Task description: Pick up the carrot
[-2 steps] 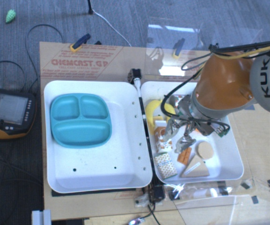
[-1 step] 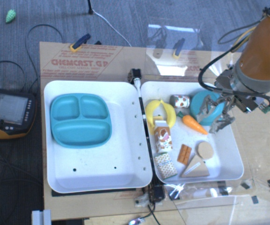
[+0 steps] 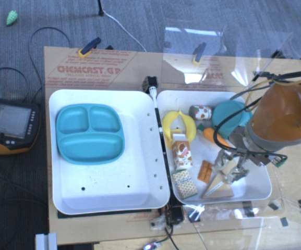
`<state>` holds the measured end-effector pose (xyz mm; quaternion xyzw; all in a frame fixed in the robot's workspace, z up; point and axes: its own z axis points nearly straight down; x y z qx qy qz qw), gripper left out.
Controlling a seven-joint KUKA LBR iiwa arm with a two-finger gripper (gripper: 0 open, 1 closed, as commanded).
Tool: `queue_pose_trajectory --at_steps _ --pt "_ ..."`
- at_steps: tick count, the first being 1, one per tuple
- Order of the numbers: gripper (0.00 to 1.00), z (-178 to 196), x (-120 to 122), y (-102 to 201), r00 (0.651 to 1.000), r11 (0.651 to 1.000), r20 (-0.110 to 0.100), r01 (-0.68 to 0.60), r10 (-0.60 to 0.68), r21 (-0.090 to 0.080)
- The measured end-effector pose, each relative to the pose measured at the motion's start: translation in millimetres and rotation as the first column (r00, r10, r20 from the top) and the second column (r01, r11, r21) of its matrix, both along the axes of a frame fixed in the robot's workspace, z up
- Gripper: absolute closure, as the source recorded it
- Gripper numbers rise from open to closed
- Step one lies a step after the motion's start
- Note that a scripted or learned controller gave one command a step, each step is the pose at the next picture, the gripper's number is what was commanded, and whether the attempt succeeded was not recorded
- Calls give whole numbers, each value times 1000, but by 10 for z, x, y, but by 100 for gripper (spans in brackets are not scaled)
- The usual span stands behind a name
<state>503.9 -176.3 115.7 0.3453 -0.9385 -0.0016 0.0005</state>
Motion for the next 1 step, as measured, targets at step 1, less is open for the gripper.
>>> queue_pose_trajectory --at_steps 1 --pt "100 1146 388 664 997 997 16 -75 75 -2"
